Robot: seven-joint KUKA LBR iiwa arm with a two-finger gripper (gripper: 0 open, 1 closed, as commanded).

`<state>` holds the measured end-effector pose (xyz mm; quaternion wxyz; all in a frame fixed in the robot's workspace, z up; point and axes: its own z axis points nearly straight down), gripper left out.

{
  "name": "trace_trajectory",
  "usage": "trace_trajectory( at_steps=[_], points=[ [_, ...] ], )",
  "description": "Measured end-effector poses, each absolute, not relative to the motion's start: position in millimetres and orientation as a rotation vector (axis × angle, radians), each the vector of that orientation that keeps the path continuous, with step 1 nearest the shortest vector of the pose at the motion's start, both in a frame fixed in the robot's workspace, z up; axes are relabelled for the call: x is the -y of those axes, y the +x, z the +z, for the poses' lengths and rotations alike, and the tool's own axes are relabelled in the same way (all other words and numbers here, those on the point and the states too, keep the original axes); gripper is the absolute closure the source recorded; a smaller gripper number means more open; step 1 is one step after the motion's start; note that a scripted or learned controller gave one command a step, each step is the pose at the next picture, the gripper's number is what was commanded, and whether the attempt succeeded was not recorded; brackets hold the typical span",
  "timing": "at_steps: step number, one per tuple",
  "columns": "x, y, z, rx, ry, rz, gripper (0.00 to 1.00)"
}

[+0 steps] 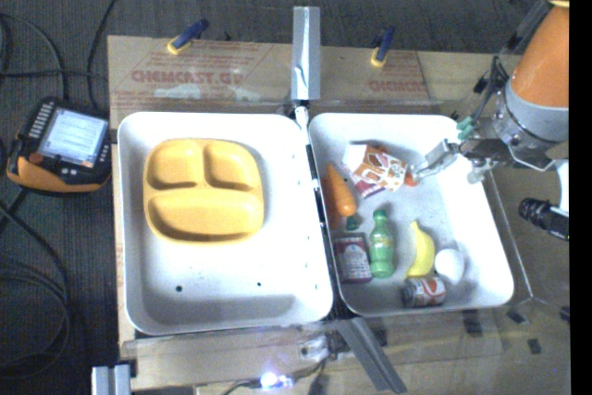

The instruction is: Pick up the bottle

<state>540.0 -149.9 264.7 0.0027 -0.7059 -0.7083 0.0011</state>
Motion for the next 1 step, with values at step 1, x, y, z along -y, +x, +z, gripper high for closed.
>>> trace_trajectory(
  at_steps=[1],
  points=[
    [115.0,500.5,124.6,2.403,-2.011,0.002,0.00]
  ],
)
